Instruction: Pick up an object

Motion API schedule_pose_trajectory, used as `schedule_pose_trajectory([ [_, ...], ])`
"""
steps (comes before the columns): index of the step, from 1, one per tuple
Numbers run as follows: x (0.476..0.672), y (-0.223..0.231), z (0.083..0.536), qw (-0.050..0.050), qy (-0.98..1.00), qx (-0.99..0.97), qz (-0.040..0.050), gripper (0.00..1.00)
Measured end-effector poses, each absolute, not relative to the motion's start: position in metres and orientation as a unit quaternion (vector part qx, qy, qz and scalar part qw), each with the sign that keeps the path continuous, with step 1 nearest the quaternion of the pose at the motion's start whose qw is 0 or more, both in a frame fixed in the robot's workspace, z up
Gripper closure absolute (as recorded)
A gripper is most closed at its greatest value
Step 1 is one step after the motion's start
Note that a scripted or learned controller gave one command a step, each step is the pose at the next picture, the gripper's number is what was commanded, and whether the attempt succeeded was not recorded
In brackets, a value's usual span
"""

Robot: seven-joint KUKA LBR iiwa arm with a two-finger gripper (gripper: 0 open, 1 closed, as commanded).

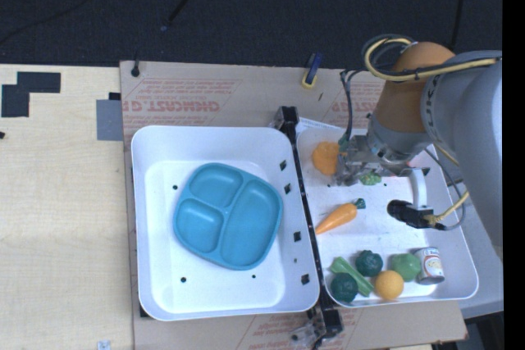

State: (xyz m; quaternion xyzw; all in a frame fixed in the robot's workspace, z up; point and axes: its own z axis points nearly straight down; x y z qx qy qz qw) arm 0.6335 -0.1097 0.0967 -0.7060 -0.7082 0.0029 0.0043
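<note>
Claw (358, 164) hangs low just above the carrot (338, 217), and we honestly can't tell if it's spread or pinching anything. Nothing looks lifted yet. The orange ball (325, 157), up-left of the carrot, seems the likeliest grab.

Arm (467, 106) reaches in from right; end effector (358, 165) low, pointing down.

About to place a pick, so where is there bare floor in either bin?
Left bin: bare floor all round the blue plate, widest along its far and near walls. Right bin: a small patch between the carrot and the green toys. Crowded along its near wall, and around the pincer by the orange ball.
</note>
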Motion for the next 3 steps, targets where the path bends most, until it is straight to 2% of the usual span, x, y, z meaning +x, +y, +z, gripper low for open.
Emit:
schedule_pose_trajectory([
  [2,0.639,-0.115,0.197,-0.001,-0.708,-0.707,-0.0005,1.00],
  [3,0.639,-0.117,0.230,-0.001,-0.708,-0.706,-0.0004,1.00],
])
